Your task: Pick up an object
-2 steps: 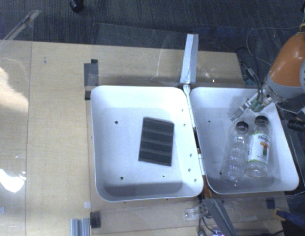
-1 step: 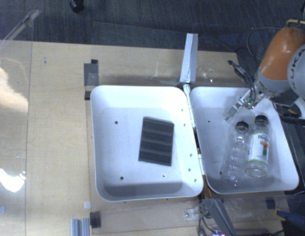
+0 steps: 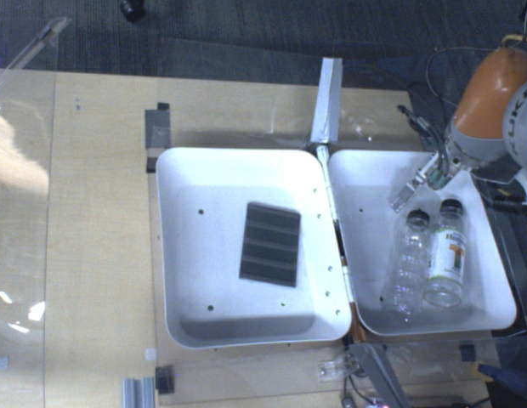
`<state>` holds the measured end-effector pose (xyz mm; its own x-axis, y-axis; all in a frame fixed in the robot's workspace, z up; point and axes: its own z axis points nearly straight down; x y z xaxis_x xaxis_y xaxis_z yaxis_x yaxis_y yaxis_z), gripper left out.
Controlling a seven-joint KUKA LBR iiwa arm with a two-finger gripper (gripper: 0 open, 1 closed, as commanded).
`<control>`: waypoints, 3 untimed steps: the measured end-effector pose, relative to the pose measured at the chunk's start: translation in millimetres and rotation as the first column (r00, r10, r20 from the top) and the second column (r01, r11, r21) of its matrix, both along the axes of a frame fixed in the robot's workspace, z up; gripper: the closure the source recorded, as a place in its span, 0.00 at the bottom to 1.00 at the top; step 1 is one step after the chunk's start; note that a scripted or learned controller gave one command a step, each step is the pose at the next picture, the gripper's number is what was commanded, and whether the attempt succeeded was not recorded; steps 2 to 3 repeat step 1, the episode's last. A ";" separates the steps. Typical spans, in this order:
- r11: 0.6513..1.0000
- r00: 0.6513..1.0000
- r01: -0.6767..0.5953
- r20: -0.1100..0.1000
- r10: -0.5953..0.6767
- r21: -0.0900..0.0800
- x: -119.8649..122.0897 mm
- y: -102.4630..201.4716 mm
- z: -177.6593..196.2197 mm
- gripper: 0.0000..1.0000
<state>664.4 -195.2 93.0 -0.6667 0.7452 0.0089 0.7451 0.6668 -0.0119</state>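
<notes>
Two clear plastic bottles with black caps lie side by side in the right bin. The left bottle is bare, and the right bottle carries a white and green label. A dark ribbed rectangular block lies flat in the middle of the left bin. My gripper hangs over the back of the right bin, just behind and to the left of the bottle caps, slanting down to the left. Nothing is seen held in it.
A metal post stands behind the seam between the two bins. Cables trail behind the right bin near the arm's orange band. A clear panel covers the bench at the left.
</notes>
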 end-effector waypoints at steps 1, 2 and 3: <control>0.998 0.998 -0.060 0.003 0.060 0.007 -2.6 -8.2 -2.3 0.00; 0.998 0.998 -0.060 0.003 0.060 0.007 -2.6 -8.2 -2.3 0.00; 0.998 0.998 -0.060 0.003 0.060 0.007 -2.6 -8.2 -2.3 0.00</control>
